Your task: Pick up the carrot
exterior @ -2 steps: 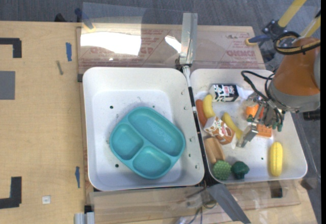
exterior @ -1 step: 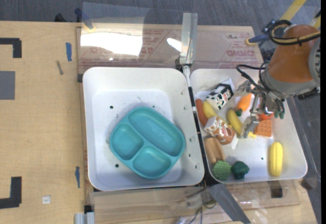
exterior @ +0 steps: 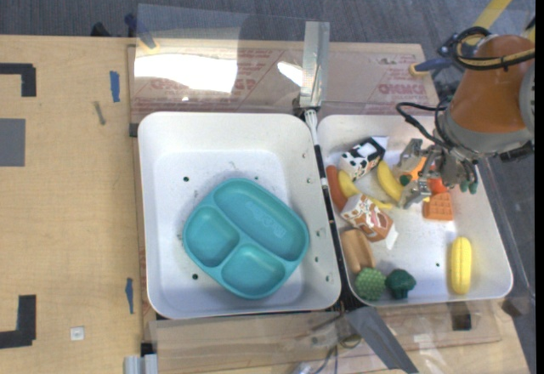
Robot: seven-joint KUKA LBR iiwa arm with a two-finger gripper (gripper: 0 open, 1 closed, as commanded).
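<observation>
My gripper (exterior: 422,177) is down in the right bin (exterior: 489,232), near its back right part, under the grey wrist with the orange band. An orange-red piece that looks like the carrot (exterior: 435,186) lies right at the gripper, mostly hidden by it. A thin orange tip shows on the gripper's far side and a small green bit on its right. I cannot tell whether the piece is between the fingers or only under them.
The right bin also holds a banana (exterior: 388,181), a cow toy (exterior: 365,156), an orange-yellow piece (exterior: 342,186) by the left wall, a wrapped snack (exterior: 370,216), a waffle (exterior: 439,207), corn (exterior: 460,263) and two broccoli pieces (exterior: 384,283). A teal divided plate (exterior: 245,236) sits in the left bin (exterior: 170,151).
</observation>
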